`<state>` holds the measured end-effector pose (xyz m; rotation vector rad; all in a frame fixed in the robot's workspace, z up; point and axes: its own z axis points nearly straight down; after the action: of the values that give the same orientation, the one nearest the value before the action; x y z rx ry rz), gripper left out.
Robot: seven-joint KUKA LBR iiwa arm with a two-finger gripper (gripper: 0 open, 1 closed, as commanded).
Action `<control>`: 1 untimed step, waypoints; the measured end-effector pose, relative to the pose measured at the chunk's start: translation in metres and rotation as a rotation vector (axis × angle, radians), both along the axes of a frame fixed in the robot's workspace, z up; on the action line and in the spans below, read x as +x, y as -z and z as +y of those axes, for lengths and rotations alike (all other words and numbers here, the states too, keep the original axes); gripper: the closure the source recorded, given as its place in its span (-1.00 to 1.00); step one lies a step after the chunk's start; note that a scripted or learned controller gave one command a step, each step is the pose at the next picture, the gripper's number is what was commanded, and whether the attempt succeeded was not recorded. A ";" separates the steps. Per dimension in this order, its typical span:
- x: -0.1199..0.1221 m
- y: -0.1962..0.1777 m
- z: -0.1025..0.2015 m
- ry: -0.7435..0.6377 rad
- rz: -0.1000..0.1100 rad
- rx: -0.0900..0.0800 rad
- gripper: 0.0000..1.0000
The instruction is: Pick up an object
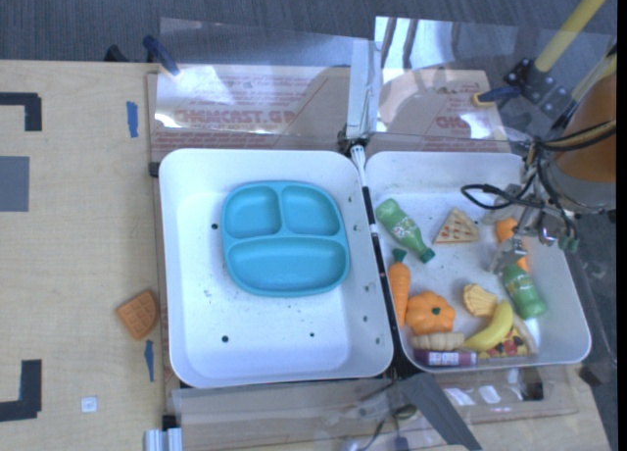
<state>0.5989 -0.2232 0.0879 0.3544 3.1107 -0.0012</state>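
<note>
White bins side by side: left bin [186,273] has a blue divided plate [284,238] in its middle, right bin [578,326] has the toy food. Arm comes in from the right. Gripper [516,243] low over the right bin's right side, cables around it. Can't tell from this view how the gripper is set or whether it holds anything.

Green bottle [523,290] lies just below the gripper, touching or nearly so, tilted, orange cap toward the tool. Small orange piece [505,229] right beside the gripper on its left. Waffle wedge [456,228] left of the tool, apart from it. Second green bottle [404,228] further left near the bin divider. Carrot [400,287] below that bottle, pumpkin [431,312] next to the carrot. Banana [493,326] under the first bottle, near the front wall. Small yellow piece [479,299] between pumpkin and banana. Brown waffle square [138,314] out on the bench, left of the left bin.
</note>
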 end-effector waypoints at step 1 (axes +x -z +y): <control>0.004 -0.015 0.000 -0.002 -0.015 -0.004 1.00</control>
<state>0.6032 -0.2228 0.1028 0.3499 3.0960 -0.0041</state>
